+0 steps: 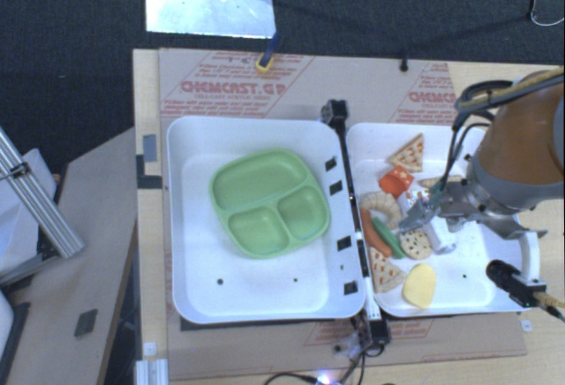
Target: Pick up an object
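- Dark carpet is surrounding a pale bench [150, 198], and a protective sheet with red lettering is lying under two shallow white bins placed side by side.
- Nearest the camera in the right bin [459, 299], a pale yellow potato-shaped piece [420, 284] is lying close to the front wall, with a triangular cracker [381, 269] just beside it against the divider.
- Slightly farther back, an orange carrot [376, 236] and a green pod [387, 236] are lying together, touching, with a round biscuit [414, 243] next to them.
- At that same depth the gripper [422, 217] is hanging low over the pile, right above the biscuit and beside a shrimp-like piece [380, 203]; the grey arm with its orange band [528, 132] is reaching in from the right.
- Whether its jaws are apart or together, I cannot tell; they are blurring into the toys beneath, and nothing is visibly sitting between them.
- Farther back, a red piece [397, 181] and a second triangular cracker [408, 151] are resting near the rear wall.
- Across the divider, the left bin [265, 295] is holding a green sectioned plate [269, 202].
- Judging progress: the approach seems to be largely done, while the grasp and the lift are looking yet to come, since every toy is lying on the bin floor.
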### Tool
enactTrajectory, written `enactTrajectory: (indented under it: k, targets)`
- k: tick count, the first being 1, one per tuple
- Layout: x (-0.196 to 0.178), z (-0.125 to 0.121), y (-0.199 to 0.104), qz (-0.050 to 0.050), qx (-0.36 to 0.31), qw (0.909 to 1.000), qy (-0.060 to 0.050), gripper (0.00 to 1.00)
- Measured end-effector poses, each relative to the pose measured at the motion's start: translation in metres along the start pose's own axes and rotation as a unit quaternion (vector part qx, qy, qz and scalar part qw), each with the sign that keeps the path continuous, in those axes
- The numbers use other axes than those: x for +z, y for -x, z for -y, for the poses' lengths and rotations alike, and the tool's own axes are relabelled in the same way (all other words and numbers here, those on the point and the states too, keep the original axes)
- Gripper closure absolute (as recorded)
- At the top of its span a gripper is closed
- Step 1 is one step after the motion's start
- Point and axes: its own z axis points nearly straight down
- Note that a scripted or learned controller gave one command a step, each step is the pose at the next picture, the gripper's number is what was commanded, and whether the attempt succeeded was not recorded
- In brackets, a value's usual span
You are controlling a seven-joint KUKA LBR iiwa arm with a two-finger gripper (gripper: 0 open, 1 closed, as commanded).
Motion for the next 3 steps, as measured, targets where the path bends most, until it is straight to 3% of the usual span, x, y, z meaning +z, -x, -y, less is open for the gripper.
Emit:
enactTrajectory:
  k: [1, 2, 3]
  targets:
    - [-0.006, -0.003, 0.0, 0.001, -0.001, 1.0, 0.006, 0.0]
    - [0.057, -0.005, -0.001, 0.0, 0.0, 1.0, 0.004, 0.0]
    - [0.102, -0.01, -0.001, 0.001, 0.0, 0.9999, 0.014, 0.0]
